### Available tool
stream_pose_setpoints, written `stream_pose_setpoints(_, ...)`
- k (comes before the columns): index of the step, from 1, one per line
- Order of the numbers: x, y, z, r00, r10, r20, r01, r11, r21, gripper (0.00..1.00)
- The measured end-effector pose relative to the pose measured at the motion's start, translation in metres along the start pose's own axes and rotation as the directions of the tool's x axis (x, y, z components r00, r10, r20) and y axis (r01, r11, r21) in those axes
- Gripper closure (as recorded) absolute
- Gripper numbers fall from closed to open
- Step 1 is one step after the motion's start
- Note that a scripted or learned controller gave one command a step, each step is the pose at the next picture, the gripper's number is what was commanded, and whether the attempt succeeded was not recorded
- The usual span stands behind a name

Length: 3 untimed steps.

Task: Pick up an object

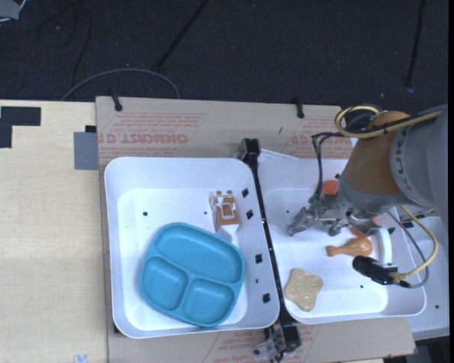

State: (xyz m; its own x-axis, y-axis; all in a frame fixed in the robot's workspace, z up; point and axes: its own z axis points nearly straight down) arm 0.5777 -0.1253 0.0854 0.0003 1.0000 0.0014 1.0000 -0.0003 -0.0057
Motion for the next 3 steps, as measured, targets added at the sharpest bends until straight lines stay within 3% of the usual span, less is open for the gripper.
stream_pose_setpoints(1,-0.001,0.001,-0.013,1.0,0.004,0.0,-0.004,1.0,-0.002,1.0)
stream_pose_setpoints(3,-0.006,-0.015,-0.106,1.0,0.003,0.001,-0.003,1.0,-0.007,1.0)
